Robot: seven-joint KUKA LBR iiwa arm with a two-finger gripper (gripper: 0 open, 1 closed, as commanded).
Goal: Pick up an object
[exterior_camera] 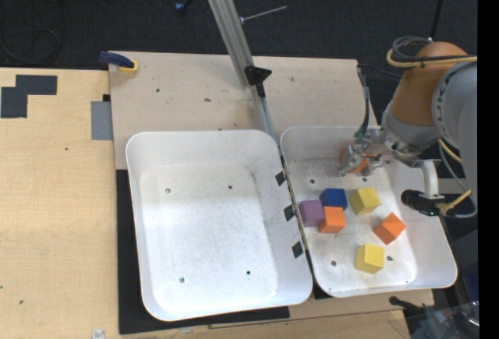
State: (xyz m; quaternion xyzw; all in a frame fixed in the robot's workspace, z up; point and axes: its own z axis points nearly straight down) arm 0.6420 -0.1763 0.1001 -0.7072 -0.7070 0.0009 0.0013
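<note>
We are observing the tool (356, 160), whose opening we cannot tell, hovering above the tightly clustered blue cube (334, 198) and orange cube (333, 219), risking a jammed grasp.

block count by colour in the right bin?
purple block: 1
blue block: 1
orange blocks: 2
yellow blocks: 2
Total: 6, all in the right bin. The gripper hangs above the bin's far end.
</note>
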